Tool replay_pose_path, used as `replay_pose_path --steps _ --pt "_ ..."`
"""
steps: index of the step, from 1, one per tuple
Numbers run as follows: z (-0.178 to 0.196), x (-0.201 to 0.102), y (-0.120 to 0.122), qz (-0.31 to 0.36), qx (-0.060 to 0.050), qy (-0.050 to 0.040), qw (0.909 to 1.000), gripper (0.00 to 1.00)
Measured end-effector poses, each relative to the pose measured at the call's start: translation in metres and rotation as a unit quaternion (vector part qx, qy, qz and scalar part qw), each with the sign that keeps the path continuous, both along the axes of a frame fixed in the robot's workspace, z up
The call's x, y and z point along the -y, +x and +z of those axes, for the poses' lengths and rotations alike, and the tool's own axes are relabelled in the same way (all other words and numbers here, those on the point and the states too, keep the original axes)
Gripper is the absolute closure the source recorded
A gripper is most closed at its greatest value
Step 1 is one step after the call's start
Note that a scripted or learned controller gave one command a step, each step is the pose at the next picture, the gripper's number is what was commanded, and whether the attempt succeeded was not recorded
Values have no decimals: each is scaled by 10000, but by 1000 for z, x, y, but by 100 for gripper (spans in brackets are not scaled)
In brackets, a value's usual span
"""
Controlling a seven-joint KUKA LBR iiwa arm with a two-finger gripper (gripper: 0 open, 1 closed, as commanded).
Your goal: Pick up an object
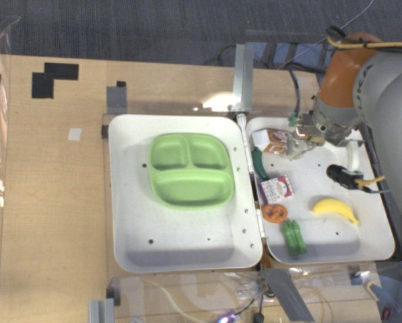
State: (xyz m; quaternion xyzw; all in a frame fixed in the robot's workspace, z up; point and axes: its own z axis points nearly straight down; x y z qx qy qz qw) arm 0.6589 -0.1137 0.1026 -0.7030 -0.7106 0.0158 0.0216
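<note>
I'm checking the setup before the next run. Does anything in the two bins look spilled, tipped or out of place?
Nothing stands out. The green three-compartment plastic tray lies flat in the left white bin. The yellow banana and other small items lie scattered loose in the right white bin, none spilled.

bench [59, 200] | wood top | 2 white bins: L bin [130, 247], R bin [376, 237] side by side

Two white bins [120, 247] side by side, one green divided tray [190, 169] in the left bin, one yellow banana [335, 210], one green pepper [294, 237], one small packet [276, 189] in the right bin
</note>
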Motion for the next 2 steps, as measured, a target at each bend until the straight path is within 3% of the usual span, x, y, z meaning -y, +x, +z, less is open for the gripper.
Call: replay_pose_path --steps 1,2 --pt "0 1 0 -1 -1 -3 10000 0" --pt "-15 15 -3 -1713 -202 4 9850 0"
